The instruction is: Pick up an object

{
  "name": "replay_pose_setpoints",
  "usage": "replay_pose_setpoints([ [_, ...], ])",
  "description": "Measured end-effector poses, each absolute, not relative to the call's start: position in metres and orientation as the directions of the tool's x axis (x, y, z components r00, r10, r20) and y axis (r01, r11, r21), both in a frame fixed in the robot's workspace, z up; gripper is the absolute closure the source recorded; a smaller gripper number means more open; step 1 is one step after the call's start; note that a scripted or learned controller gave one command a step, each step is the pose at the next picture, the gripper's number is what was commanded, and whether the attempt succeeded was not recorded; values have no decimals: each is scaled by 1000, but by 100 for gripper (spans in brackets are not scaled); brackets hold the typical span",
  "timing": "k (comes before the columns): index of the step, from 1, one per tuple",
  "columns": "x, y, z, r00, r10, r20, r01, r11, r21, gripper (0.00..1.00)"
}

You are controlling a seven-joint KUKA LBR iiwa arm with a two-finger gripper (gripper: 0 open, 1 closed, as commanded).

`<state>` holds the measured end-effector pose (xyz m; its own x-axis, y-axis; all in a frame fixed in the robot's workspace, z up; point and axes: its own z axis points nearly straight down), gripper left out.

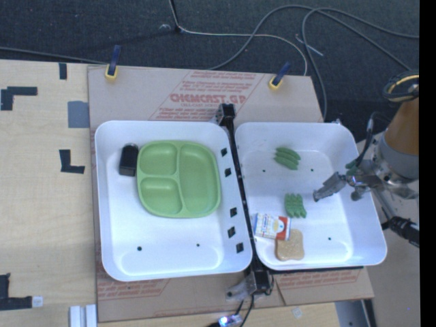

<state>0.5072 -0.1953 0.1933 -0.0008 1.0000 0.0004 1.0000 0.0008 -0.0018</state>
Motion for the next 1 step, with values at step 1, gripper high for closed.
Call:
replay_pose_setpoints([
  [1,503,-192,149,-1,1000,1,1000,1,-6,0],
])
